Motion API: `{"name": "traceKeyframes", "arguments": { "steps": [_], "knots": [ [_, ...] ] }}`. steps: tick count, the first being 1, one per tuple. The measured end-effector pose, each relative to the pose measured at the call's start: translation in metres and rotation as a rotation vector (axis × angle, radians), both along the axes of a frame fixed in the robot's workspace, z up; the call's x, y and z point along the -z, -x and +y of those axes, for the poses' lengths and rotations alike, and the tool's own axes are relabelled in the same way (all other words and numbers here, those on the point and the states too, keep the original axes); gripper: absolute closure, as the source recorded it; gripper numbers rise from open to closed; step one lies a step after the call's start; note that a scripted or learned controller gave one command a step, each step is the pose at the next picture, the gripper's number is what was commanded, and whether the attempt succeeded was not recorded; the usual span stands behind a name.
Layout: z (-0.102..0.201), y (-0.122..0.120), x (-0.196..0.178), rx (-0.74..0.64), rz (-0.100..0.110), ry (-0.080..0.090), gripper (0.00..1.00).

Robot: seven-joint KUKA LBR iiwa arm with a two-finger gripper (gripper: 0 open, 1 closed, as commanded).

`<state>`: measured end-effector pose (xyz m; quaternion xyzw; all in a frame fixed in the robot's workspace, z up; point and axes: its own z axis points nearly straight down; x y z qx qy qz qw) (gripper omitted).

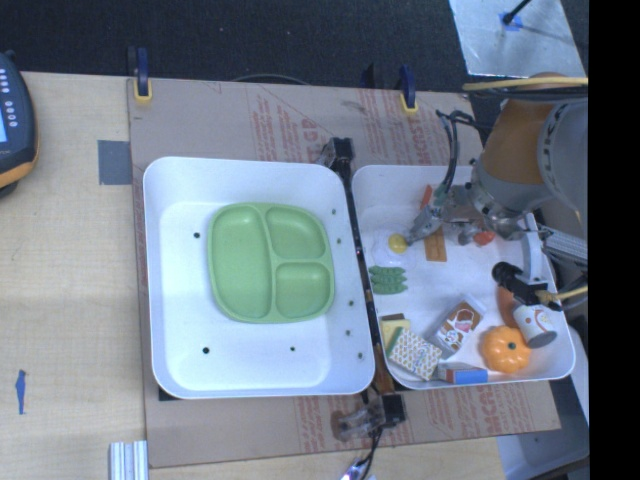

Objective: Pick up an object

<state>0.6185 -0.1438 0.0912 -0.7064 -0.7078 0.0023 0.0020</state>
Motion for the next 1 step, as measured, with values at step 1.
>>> {"name": "traceKeyframes", "arguments": {
  "steps": [1],
  "knots": [
    [-0.0015, -0.0007, -0.0110, -0.001, 0.000, 0.001, 1.00]
  ]
}}
